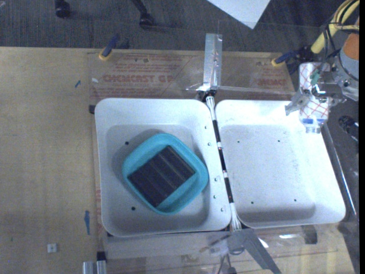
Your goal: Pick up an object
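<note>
My gripper (311,97) hangs over the far right corner of the right bin (274,210). Between its grey fingers (296,103) sits a small white packet (313,114) with red and blue print, lifted above the bin's rim, and the gripper is shut on it. In the left bin (108,153) a teal square dish (165,171) with a dark ridged insert lies flat, turned at an angle, well to the left of the gripper.
A white divider with cable ties (221,158) runs between the two bins. An upright metal bracket (213,61) stands behind them. Yellow cables (342,16) and the arm's body crowd the upper right. Wooden bench surface (40,153) spreads to the left.
</note>
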`<state>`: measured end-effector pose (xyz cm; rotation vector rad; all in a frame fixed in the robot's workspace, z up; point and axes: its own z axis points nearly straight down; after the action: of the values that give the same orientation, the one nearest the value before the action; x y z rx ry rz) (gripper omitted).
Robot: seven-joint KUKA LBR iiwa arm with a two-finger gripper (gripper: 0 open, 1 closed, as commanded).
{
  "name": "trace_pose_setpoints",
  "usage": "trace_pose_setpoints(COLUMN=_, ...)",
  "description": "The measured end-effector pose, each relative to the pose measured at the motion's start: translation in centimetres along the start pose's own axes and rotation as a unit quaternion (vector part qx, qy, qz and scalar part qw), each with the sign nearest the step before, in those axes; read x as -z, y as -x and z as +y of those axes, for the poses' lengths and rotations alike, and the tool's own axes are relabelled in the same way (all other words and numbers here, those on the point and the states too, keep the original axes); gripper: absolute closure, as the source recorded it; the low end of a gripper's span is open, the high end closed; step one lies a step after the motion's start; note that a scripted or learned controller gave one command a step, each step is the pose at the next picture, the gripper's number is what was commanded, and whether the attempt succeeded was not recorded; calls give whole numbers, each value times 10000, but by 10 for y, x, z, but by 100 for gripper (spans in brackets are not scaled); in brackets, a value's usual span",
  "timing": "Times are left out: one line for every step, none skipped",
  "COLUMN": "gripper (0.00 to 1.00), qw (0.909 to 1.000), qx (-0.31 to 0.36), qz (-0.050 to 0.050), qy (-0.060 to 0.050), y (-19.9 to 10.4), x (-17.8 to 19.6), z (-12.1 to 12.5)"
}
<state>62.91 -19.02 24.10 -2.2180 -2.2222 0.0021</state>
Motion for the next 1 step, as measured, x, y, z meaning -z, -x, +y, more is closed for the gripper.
trace_pose_setpoints(gripper=0, qw=9907, qx=1362, qz=-5, qy=7, y=23, x=-118, z=26)
